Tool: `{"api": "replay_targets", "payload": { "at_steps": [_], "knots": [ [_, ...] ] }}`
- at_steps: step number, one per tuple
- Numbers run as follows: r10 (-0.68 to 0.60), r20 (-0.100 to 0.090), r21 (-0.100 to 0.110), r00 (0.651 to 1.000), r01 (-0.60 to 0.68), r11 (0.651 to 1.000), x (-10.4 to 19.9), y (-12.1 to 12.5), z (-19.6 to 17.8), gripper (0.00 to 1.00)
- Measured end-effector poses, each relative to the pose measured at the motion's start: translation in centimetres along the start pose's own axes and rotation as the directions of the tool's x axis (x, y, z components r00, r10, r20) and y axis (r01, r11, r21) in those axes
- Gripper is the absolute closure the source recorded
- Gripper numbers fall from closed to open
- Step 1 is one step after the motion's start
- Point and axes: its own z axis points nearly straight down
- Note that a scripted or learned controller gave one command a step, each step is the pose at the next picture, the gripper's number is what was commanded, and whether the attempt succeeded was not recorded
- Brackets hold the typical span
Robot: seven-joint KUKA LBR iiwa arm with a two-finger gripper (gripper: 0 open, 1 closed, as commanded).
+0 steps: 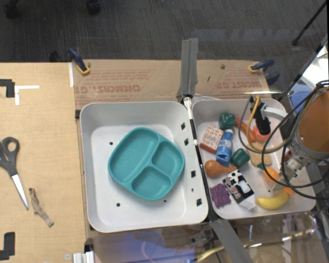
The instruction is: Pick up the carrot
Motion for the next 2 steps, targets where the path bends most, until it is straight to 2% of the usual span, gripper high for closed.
{"api": "replay_targets", "payload": {
  "at_steps": [1,2],
  "knots": [
    [-0.297,-0.001,-0.004,0.955,0.297,0.955,-1.6,-5.3,-6.9,1.0],
    [-0.327,-0.002,-0.002,0.945,0.327,0.945,1.1,-0.8,-23.9,1.0]
  ]
}}
